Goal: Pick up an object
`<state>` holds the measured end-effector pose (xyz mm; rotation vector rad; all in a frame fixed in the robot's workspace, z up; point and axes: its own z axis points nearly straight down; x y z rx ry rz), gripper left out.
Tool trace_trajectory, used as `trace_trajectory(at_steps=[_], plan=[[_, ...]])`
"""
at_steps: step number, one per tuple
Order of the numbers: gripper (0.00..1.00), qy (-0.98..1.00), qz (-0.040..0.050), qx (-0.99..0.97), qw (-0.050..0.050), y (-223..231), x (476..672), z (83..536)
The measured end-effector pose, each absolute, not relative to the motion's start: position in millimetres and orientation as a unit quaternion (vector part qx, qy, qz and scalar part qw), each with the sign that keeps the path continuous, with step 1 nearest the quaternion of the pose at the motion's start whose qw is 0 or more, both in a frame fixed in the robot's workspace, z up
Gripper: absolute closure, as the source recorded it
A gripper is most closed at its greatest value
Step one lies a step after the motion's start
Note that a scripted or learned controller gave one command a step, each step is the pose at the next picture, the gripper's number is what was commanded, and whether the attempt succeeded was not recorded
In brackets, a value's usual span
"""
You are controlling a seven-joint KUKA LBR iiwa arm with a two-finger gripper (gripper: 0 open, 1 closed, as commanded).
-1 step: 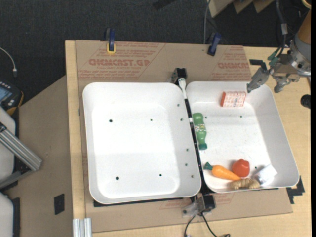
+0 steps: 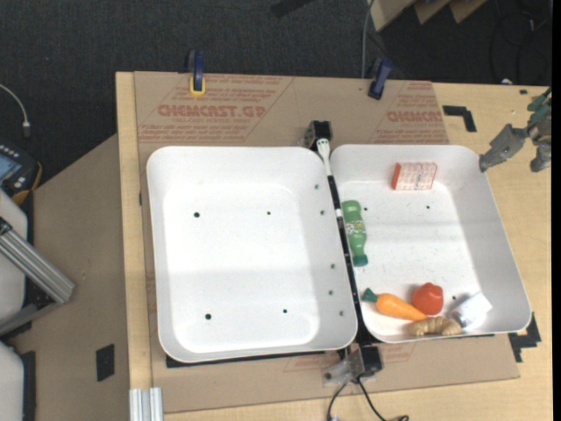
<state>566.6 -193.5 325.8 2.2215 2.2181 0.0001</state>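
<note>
The right bin (image 2: 491, 226) holds several objects. A small pink-and-white box (image 2: 414, 176) lies near its far wall. Along its left wall lies a green bottle (image 2: 353, 231). In the near corner sit an orange carrot (image 2: 396, 305), a red tomato-like ball (image 2: 428, 298), a tan ginger-like piece (image 2: 436, 326) and a small white object (image 2: 473, 308). My gripper (image 2: 510, 161) hangs open at the right bin's far right corner, outside the rim and above the bench, with nothing between its fingers.
The left bin (image 2: 166, 235) lies beside the right one, joined by a black divider strip (image 2: 337, 226). Two clamps (image 2: 196, 75) hold the cardboard base at the far edge. A metal rail (image 2: 31, 261) stands off the bench at the left.
</note>
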Motion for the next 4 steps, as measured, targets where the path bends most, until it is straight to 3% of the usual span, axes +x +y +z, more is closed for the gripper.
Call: trace_trajectory(at_steps=[1,2,3,4], plan=[[0.0,0.708,0.0043,0.706,0.009,-183,536.1,545],[1.0,0.707,0.0005,0.707,0.004,-183,537.6,547],[1.0,0.709,0.0014,0.705,0.003,-152,633.0,534],[1.0,0.708,0.0013,0.706,0.003,-118,667.9,536]])
